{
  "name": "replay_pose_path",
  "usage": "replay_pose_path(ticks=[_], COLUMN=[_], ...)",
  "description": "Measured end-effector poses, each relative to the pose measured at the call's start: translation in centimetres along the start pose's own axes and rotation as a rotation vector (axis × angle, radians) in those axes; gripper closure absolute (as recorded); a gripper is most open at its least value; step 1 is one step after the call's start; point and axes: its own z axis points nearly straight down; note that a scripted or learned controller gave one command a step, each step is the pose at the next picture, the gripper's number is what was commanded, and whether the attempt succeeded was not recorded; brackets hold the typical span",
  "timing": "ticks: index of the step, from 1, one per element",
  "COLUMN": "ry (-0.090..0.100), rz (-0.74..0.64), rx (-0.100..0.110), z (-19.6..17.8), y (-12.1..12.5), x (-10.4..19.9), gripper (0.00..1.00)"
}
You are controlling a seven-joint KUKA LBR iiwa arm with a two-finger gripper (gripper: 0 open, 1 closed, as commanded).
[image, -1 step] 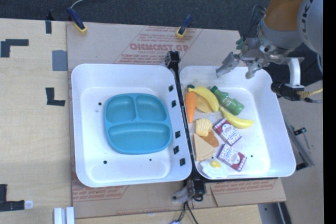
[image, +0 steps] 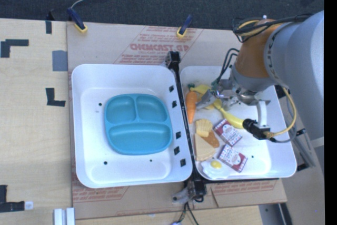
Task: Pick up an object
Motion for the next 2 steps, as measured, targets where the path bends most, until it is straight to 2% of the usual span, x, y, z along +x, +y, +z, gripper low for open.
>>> replay_pose_path(ticks=[1, 2], ry=[-0.001, -0.001], rz=[0.000, -0.001], rx=[-0.003, 0.005], z=[0.94, 0.04], y=[3.58, 3.43], x=[0.42, 0.32], gripper=[0.00, 1.00])
